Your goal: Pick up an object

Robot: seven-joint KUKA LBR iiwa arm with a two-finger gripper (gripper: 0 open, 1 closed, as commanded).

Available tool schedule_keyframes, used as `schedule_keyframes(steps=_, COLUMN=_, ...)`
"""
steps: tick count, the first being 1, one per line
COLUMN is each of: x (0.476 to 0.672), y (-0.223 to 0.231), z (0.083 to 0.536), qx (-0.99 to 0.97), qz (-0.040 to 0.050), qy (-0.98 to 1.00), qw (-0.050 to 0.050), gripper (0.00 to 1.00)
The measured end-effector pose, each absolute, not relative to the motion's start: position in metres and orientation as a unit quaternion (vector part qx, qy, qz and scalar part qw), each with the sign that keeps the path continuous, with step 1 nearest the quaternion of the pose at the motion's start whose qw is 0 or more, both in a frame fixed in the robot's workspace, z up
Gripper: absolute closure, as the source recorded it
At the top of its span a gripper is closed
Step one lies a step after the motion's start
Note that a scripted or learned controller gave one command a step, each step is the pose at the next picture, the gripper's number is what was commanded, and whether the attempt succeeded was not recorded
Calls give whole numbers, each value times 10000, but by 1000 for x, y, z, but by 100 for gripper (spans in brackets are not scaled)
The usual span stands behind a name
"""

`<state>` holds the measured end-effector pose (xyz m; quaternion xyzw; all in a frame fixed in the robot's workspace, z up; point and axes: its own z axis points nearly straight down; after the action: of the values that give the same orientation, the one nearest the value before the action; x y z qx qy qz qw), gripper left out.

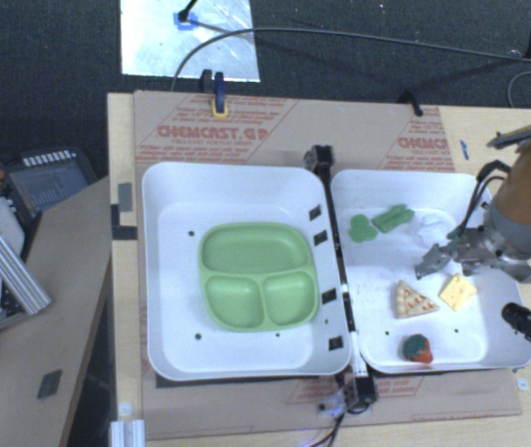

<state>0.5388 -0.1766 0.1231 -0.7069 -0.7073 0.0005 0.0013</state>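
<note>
I count two white bins: the left bin [168, 250] and the right bin [377, 329]. I see one green divided plate [256, 276], one green toy [382, 222], one pizza slice [414, 300], one cheese piece [457, 292], one strawberry [418, 347].

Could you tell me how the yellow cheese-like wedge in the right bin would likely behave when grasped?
The yellow cheese-like wedge looks like a small, stiff toy, so probably light. Its flat faces suggest it will slide rather than roll. Lying flat on the right white bin, it may skid if nudged.
</note>
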Motion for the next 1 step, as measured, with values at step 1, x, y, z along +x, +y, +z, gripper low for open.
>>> schedule_keyframes(steps=1, x=540, y=-177, z=136, qx=-7066, qz=-7, qy=-7076, qw=-21, gripper=100)
